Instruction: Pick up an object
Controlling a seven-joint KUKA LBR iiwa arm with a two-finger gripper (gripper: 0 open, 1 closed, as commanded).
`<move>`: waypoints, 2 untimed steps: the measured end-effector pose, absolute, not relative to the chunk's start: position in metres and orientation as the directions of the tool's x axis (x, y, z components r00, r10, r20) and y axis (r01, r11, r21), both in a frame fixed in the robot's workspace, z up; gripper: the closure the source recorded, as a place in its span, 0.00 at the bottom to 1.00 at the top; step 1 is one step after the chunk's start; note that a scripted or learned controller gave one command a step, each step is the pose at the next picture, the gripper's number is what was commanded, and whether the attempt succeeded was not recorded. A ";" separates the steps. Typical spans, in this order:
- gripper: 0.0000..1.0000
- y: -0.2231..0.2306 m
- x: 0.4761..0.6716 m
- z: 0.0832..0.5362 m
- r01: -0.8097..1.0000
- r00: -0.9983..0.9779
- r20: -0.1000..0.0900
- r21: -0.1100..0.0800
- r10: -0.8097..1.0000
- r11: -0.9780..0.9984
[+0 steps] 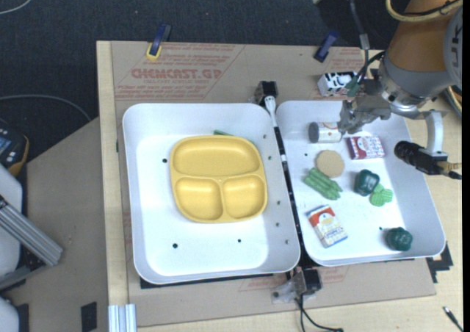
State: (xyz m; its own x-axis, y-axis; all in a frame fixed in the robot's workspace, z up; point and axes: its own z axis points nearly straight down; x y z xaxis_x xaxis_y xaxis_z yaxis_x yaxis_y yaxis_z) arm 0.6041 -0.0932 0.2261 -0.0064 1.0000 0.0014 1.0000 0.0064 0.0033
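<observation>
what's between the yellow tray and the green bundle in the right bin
In the camera view, the yellow tray and the green bundle are separated by bare white floor of the left bin, then the two bins' adjoining rims, with the right bin beyond.

Counter (191,73): brown board surface printed with red lettering along the far side. Directly on it: left white bin (139,198) and right white bin (418,198), side by side, rims touching at the centre. Blue-and-yellow clamp (156,42) at the far left edge; blue clamp (325,47) at the far edge; black-and-white object (337,82) just beyond the right bin.
</observation>
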 end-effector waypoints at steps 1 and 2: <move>1.00 -0.042 0.604 0.230 1.000 -0.007 0.002 0.000 1.000 0.007; 1.00 -0.049 0.608 0.234 1.000 -0.001 -0.001 0.003 1.000 0.001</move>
State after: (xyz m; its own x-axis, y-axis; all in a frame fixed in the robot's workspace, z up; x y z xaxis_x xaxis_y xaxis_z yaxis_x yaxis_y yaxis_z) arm 0.6084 -0.0490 0.2344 -0.0012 1.0000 -0.0005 1.0000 0.0012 0.0033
